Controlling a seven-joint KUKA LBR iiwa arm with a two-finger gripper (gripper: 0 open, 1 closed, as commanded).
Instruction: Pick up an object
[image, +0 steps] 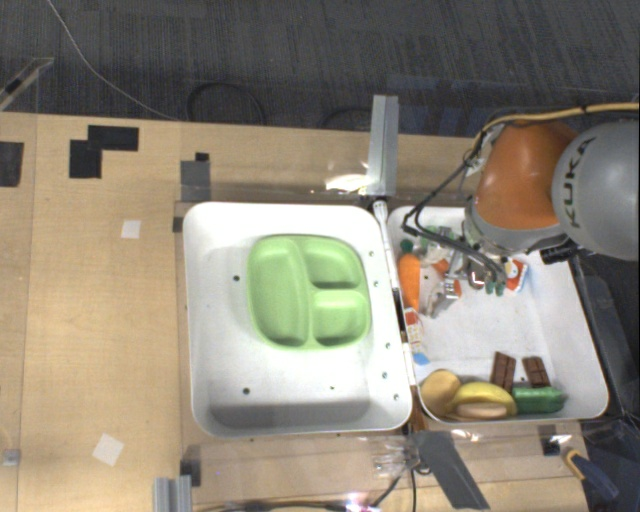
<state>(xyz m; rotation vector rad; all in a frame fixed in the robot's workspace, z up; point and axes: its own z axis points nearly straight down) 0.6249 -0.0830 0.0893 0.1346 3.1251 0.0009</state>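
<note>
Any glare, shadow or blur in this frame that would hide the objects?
Camera view: a bright glare patch sits on the bench edge behind the left shallow white bin; the green divided plastic plate is evenly lit with soft shadow; small items under the grey arm's claw look blurred and cluttered; the yellow banana reads clearly.

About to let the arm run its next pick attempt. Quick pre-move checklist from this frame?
1. Gripper over the right bin, which holds the objects: ok.
2. Object held now: cannot tell, the wrist covers the spot beneath.
3. Carrot close by, lying along the bin's left wall: ok as a target, though the wall may crowd it.
4. Banana, green item and two brown bars bunched at the near wall: not ok for a clean single grasp.
5. Left bin holds the green divided tray: ok.
6. Cables around the wrist free of the bin wall: cannot tell.
</note>
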